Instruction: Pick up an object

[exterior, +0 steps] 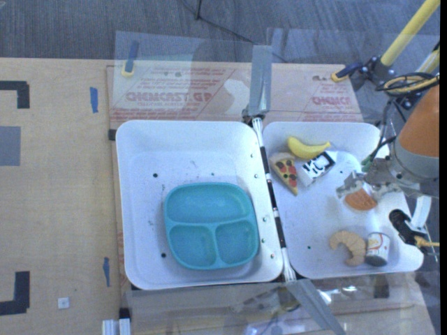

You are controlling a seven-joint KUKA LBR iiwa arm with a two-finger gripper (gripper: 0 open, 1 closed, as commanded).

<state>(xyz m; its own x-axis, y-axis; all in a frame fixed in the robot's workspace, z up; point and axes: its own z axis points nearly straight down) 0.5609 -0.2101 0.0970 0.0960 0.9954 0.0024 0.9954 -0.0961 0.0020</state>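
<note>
My gripper (pixel 356 184) hangs over the right side of the right bin (pixel 314 246), coming in from the right under the arm's orange band. Directly beneath and touching its tip in the image lies a flat orange piece (pixel 362 202). Whether the piece is between the gripper's tips I cannot make out. A yellow banana (pixel 307 146), a pizza slice (pixel 286 172) and a black-and-white box (pixel 318 166) lie at the back left of that bin. A tan croissant (pixel 348 246) and a small white cup (pixel 378 248) lie near the front.
The left bin (pixel 140 152) holds a teal divided plate (pixel 210 224) towards its front. A metal strip runs between the two bins. Cables and a yellow rod sit past the right bin at the back right.
</note>
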